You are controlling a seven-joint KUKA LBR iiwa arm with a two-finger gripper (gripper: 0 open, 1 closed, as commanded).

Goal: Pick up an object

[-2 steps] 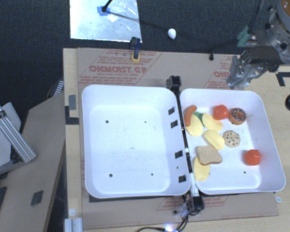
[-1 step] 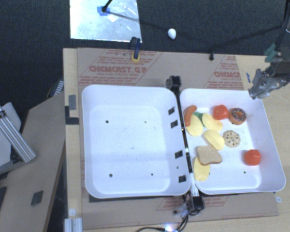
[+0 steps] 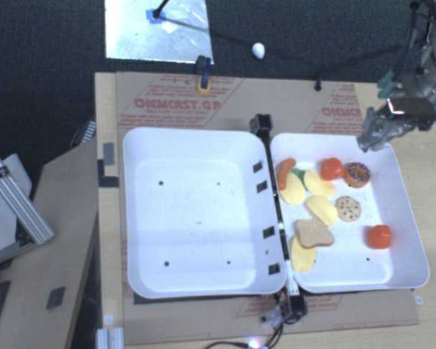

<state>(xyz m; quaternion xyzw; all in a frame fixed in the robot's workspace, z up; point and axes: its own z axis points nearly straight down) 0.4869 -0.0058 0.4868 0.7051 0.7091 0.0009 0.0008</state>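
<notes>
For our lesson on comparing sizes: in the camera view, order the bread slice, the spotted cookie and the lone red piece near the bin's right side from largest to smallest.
1. bread slice, clearly the largest.
2. spotted cookie and lone red piece: they look alike, so I won't rank them.

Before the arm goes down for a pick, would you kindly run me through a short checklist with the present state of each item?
1. Objects available in the right bin: ok, toy foods lie there.
2. Claw clear of the objects: ok, it hangs at the bin's far right corner.
3. Claw free of any load: cannot tell.
4. An isolated target: ok, the red tomato lies apart from the others.
5. Cluttered targets: not ok, the bread slice touches yellow pieces.
</notes>
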